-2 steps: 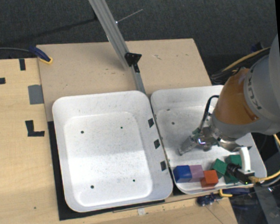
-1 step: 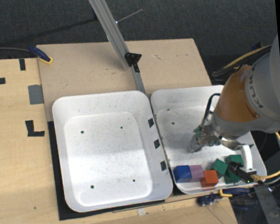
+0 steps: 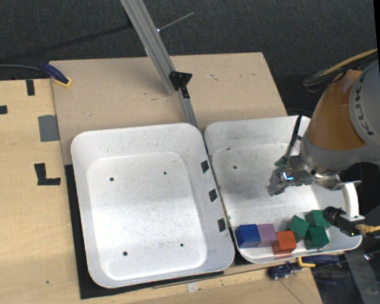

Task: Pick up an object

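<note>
Several small blocks lie along the front edge of the right bin: a blue block, a pale purple block, an orange block and two green blocks. My gripper hangs over the bin's middle right, above and behind the blocks, apart from them. Nothing shows between its fingers.
The left bin sits beside the right one, divided by a rim with black clips. A slanted metal rail runs from the top down to the bins' junction. The wooden bench extends to the left.
</note>
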{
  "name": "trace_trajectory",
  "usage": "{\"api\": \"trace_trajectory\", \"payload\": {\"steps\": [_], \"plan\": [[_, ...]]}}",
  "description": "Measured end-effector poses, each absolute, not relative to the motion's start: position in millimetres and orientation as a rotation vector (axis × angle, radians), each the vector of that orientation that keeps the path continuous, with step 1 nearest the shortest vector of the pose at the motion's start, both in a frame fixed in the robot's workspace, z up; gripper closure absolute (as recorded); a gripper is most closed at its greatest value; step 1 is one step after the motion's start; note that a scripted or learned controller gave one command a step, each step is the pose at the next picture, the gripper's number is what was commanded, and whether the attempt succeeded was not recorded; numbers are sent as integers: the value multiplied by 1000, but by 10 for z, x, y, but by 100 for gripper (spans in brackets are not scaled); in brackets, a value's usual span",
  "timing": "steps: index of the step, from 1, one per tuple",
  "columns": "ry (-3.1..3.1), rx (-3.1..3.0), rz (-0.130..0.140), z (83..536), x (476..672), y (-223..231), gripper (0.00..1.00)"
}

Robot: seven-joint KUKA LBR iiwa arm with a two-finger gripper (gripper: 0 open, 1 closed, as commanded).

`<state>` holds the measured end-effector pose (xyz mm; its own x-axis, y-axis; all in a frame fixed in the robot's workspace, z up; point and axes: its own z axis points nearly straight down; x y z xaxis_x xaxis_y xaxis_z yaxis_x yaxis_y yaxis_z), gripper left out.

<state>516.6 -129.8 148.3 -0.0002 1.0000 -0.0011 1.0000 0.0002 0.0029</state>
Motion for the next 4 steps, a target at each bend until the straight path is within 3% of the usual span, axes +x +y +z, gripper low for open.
{"api": "trace_trajectory", "payload": {"steps": [2,3,4], "plan": [[2221,2217,3,2404,5071,-1251,100],[2222,2219,1,2581,5078,-1247,100],[2229,2217,0,2579,5184,-800,100]]}}
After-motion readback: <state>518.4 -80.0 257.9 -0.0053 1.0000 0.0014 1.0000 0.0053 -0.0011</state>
